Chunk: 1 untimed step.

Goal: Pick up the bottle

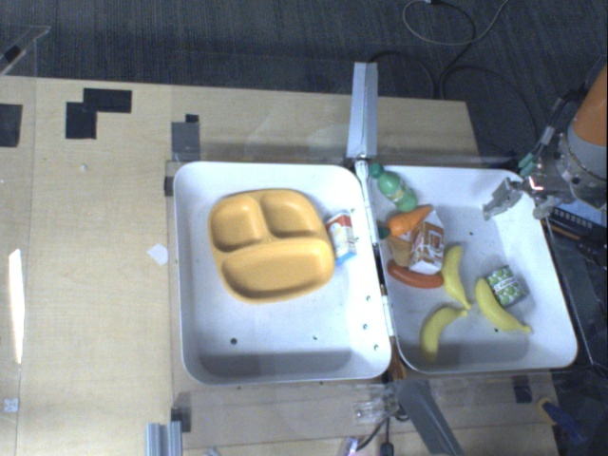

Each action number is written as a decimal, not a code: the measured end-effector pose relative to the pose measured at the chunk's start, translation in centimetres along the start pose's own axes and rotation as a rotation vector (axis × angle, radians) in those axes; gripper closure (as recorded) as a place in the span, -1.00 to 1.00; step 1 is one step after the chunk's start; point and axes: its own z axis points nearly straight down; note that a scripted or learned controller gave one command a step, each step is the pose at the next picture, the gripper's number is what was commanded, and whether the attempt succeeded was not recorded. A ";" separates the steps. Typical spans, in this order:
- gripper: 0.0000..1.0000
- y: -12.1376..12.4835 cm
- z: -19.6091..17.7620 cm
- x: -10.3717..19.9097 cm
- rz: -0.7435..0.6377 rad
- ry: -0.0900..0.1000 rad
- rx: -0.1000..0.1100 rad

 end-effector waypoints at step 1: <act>-1.00 0.0 0.0 0.0 0.000 0.000 0.000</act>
